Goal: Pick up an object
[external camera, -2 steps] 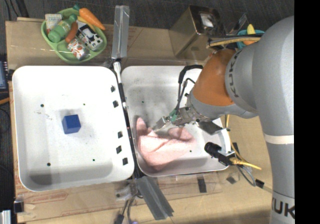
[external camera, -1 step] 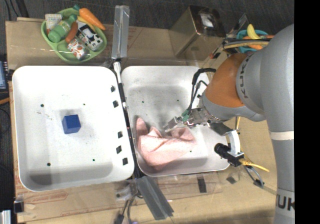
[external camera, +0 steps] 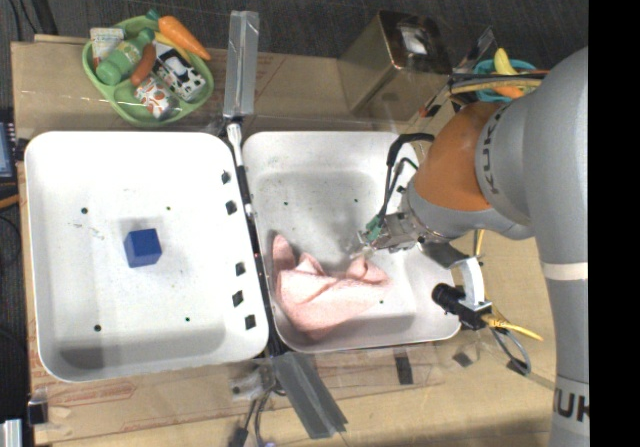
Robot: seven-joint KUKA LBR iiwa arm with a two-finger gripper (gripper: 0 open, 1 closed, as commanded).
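- Two bins; my gripper (external camera: 368, 247) sits low in the right bin (external camera: 300, 160), at the upper right edge of the pink cloth (external camera: 325, 293).
- Cloth lies crumpled in the near half of that bin, long axis running left-right; its bulk is down and to the left of my tip.
- Can't tell how my jaws stand, too small and dark to read, so no claim of a hold.
- Judgement: the pick turns on that corner right under my tip.
- Blue cube (external camera: 143, 246) is in the left bin (external camera: 60, 175), well apart.

pink cloth (external camera: 325, 297), blue cube (external camera: 143, 246), seemingly green bowl (external camera: 110, 95).
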